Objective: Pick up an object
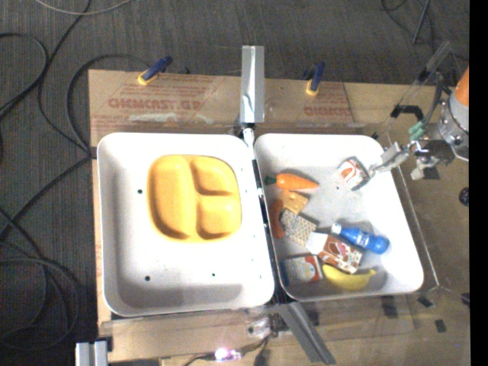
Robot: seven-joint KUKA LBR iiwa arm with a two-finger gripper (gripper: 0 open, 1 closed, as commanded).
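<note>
Gripper (375, 168) clamped on can (351, 174)

Small red-white can (351, 174) between jaws

Lit evenly from above, moderately bright. Blew out slightly on the two shallow white plastic bins (114, 204), with mild sheen on the yellow divided plastic tray (195, 197). Cast soft shadows under the bin rims. Stayed dim on the dark carpet (46, 67). Looked soft and grainy overall.
</note>
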